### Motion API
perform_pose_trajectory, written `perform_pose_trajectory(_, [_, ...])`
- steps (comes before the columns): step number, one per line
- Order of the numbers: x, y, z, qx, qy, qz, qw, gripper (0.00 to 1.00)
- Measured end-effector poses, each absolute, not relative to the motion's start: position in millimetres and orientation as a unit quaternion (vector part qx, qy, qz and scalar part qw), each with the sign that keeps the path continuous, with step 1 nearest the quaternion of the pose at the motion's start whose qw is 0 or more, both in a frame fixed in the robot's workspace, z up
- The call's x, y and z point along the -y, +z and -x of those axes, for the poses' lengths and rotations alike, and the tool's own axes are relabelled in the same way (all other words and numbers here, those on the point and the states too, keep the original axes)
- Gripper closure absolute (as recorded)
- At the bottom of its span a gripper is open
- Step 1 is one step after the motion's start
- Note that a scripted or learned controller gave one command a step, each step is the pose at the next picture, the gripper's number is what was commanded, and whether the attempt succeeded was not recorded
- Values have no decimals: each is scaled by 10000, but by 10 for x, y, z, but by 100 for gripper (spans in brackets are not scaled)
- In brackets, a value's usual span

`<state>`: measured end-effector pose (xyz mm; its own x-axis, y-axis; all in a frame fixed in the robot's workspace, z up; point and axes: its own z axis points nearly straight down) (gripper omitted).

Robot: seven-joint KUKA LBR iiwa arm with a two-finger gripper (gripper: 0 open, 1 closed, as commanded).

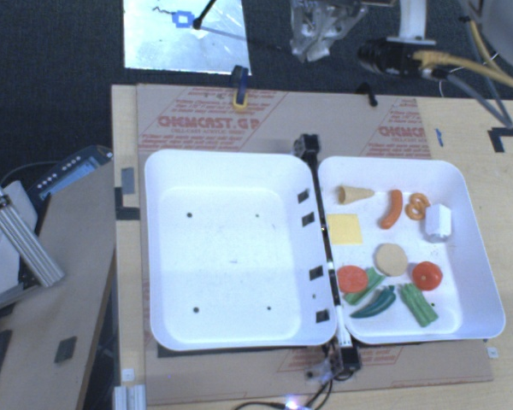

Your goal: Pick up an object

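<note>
Starting at your left, the shallow white left bin (175, 173) sits on the bench with only a few small dark dots on its floor. A row of dark clips (312, 246) runs down the seam where it meets the shallow white right bin (472, 220), which carries all the toy food.

Reading across the right bin: a flat yellow cheese square (344, 228) lies just beside the seam, with a tan cone (354, 195) above it, its tip pointing left. Below, a red tomato slice (352, 278) touches a green bean piece (364, 284), and a dark teal pepper (374, 303) lies slantwise, long axis running lower-left to upper-right. A round beige bun (392, 260) sits mid-bin. The orange-red sausage (391, 209) stands nearly upright in the view, tilted slightly right at its top. An orange pretzel ring (417, 205) lies just beside it, then a white block (438, 221). A ridged green vegetable (417, 304) slants down to the right beneath a red tomato (427, 275).

The two-finger gripper (312, 51) hangs well above the bins, beyond the bench's far edge; you cannot tell how its claw stands.
</note>
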<state>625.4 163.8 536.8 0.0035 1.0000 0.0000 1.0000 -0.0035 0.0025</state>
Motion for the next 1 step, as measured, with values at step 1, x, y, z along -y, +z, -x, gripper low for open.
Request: perform_pose_trajectory(1, [-2010,5352,-5885,-7097,5,-7045,-5,100])
